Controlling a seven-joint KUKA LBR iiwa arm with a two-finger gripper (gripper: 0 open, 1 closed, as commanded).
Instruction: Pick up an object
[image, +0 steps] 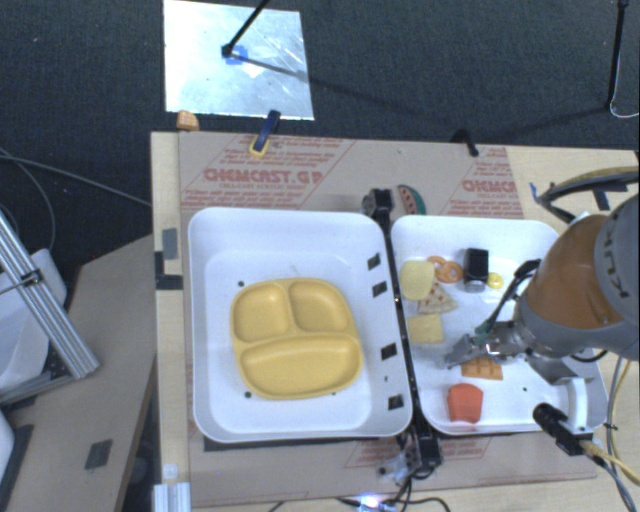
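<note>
- Bench board (330, 175), brown, under both bins; printed in red, "CHEMCAST GP" readable at upper left, repeated at upper right but partly cut off there.
- Left bin (215, 250), white and shallow, holding a yellow three-compartment tray (296, 335); probably light, stiff moulded plastic, too broad for a two-finger grasp except at the rim.
- Right bin (520, 415), white, holding the small pieces, all likely light toy food.
- Arm (575, 285), grey with an orange band, reaching in from the right over the right bin.
- Gripper (484, 352), low over the bin's middle, just above the waffle; finger state impossible to tell, nothing visibly held.
- Red block (465, 402), near the front wall of the right bin; seemingly rigid, with flat sides suited to a pinch across the width.
- Pale yellow wedge (425, 329), beside the divider; smooth, possibly slippery.
- Cream piece (415, 275), upper left of the right bin; rounded, likely to roll off the fingers.
- Waffle (485, 370), brown and gridded, flat on the floor directly beneath the gripper; the probable target, thin and stiff, best taken across opposite edges.
- Black block (476, 263), by the back wall; no lettering legible.
</note>
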